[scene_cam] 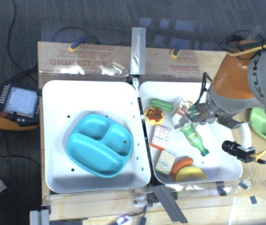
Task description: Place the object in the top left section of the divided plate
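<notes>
Camera view, rig: 1 grey arm with an orange band reaches in from the right over the counter (48,60), which carries 2 white bins side by side.

Camera view, left bin (58,125): holds only the blue divided plate (100,144), lying near the bin's middle and turned at a slant. Its 2 small sections sit toward the far edge, the large one toward the near edge.

Camera view, target: the top left section (92,127) is bare.

Camera view, right bin (231,170): holds a green bottle (195,138), a green pepper-like piece (161,105) near the far edge, a yellow and red toy (154,116), a small printed box (160,137), a sponge-like block (165,162), and a banana (190,173) with an orange piece (182,164) at the near edge.

Camera view, gripper (192,117): low over the middle of the right bin, at the upper end of the green bottle.

Camera view, fingers: too cluttered to read; cannot tell whether they are spread or pressed together, or whether anything sits between them.

Camera view, key relation: the bottle's long axis runs from the gripper diagonally toward the bin's near right corner, so its far end lies just under the gripper.

Judgement, object: probably the green bottle.

Judgement, progress: nothing is on the plate, and the carry leftward across the bins' shared wall is not yet done.
</notes>
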Robot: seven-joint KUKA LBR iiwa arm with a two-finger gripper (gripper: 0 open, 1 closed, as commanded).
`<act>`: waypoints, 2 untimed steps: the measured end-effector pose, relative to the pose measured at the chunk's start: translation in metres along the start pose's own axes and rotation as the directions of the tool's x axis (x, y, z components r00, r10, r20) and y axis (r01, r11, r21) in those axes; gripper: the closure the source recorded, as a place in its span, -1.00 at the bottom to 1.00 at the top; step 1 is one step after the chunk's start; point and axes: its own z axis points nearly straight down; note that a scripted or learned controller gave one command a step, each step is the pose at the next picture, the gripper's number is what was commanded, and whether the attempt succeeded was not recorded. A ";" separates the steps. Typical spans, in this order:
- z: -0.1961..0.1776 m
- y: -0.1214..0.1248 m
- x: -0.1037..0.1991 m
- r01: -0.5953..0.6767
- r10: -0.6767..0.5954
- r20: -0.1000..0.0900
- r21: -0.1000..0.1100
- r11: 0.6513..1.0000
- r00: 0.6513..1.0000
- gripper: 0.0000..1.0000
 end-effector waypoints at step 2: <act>0.022 0.053 0.081 0.264 -0.264 -0.001 -0.001 0.965 0.965 1.00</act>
